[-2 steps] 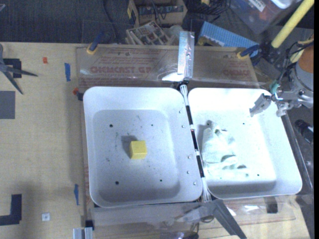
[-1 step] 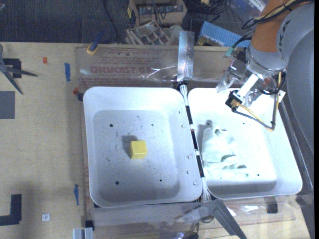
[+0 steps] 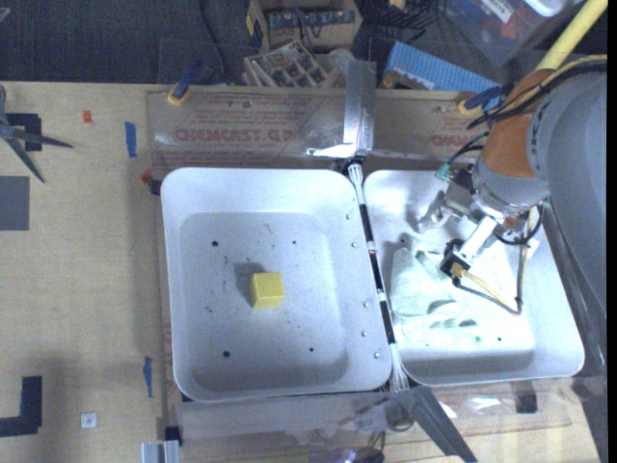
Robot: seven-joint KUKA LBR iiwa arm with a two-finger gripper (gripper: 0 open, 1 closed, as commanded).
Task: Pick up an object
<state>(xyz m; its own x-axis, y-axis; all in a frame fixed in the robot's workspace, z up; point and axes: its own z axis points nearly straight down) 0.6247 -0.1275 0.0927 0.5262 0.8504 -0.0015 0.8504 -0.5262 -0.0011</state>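
A small yellow cube (image 3: 268, 289) lies near the middle of the left bin (image 3: 193, 210). In the right bin (image 3: 549, 345), a pale, greenish translucent object (image 3: 415, 285) rests against the left side of the floor. My gripper (image 3: 441, 240) hangs over the right bin, just above and to the right of that pale object. Its two fingers (image 3: 427, 217) are spread apart, and I see nothing between them. The grey arm with its orange band (image 3: 509, 143) reaches in from the upper right.
A metal divider (image 3: 371, 258) runs between the two bins. Thin cables (image 3: 496, 295) trail from the wrist across the right bin's floor. Clamps, boxes and clutter line the bench's far edge (image 3: 289, 66).
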